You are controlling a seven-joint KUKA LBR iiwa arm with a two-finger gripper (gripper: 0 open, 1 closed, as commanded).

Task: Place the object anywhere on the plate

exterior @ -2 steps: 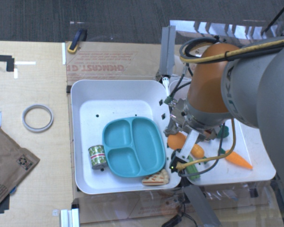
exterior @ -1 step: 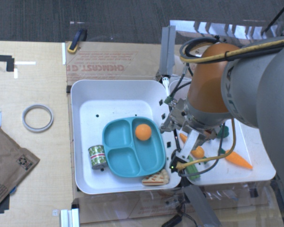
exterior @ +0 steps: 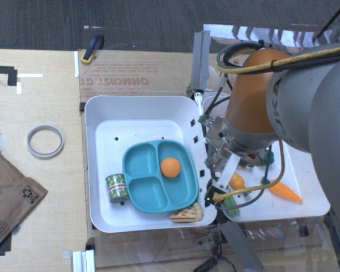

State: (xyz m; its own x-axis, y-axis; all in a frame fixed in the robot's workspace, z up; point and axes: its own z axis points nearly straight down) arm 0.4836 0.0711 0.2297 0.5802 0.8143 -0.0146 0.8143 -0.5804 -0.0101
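A teal divided plate [exterior: 158, 177] lies in the left bin [exterior: 102, 118]. An orange ball [exterior: 170, 167] rests in the plate's upper right compartment. My gripper [exterior: 241, 171] hangs over the left part of the right bin [exterior: 306, 203], just past the wall between the bins, and the wrist hides most of it. A small orange piece [exterior: 236, 181] shows right below the gripper, and I cannot tell whether it is held. A green piece [exterior: 230, 203] lies in front of it.
A small can [exterior: 117, 187] lies against the plate's left edge, and a slice of toast [exterior: 187, 213] against its front right edge. A carrot [exterior: 284, 191] lies in the right bin. A tape ring [exterior: 45, 141] and a brown bag [exterior: 8, 200] sit on the bench at left.
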